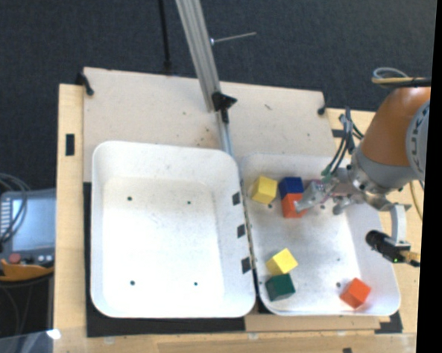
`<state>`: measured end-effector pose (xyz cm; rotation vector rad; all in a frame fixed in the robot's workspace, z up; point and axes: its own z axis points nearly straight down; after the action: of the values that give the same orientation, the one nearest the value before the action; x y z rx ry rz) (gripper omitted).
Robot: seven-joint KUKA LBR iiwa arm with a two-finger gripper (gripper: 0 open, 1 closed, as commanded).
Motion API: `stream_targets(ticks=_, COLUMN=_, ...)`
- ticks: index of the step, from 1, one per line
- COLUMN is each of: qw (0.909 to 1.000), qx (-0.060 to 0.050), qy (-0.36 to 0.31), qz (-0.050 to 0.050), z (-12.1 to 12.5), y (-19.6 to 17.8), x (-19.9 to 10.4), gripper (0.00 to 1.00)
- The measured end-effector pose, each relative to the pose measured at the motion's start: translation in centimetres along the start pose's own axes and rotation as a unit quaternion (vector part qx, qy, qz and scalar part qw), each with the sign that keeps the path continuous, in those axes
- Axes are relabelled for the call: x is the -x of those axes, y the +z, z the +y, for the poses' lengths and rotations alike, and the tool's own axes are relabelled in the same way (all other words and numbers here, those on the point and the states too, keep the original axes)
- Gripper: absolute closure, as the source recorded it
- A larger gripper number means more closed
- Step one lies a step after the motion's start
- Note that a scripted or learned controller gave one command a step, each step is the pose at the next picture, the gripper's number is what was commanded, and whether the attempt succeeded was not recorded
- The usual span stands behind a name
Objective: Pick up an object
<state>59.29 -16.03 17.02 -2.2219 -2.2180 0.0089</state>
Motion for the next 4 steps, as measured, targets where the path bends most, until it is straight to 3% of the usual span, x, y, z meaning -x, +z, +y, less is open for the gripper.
stream_targets(ticks=2, qw=1.0, qx=0.003, qy=0.001, qz=-0.001, z=0.6, y=7.3, x=0.5, gripper=0.0)
stream_targets(ticks=3, qw=1.0, qx=0.005, qy=0.003, qz=0.0, z=0.7, y=6.1, x=0.5, gripper=1.0)
stream_targets(ticks=4, qw=1.0, qx=0.007, qy=-0.003, qz=0.001, z=1.3, y=-0.3, x=0.3, gripper=1.0)
